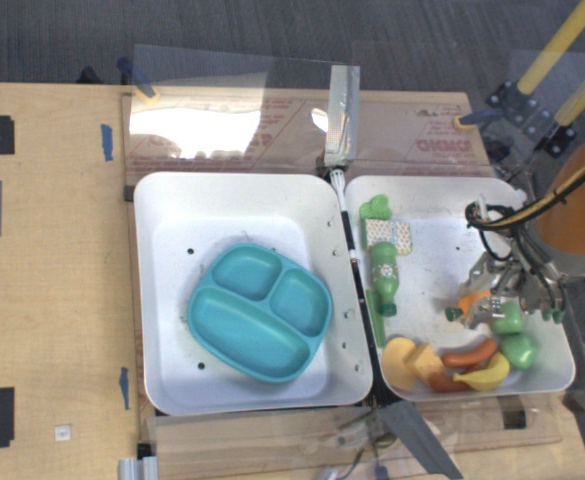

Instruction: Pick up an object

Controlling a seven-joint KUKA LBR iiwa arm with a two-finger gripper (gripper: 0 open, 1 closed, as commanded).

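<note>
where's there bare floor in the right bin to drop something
Bare floor lies in the right bin between the green bottle and the gripper. The near edge is crowded with toy fruit. The divided plate fills the left bin's middle.

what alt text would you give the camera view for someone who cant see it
A robot gripper reaches in from the right, low over a pile of toy food in the right bin, beside a green toy. A green bottle lies along that bin's left side, and a teal divided plate sits in the left bin.
</note>
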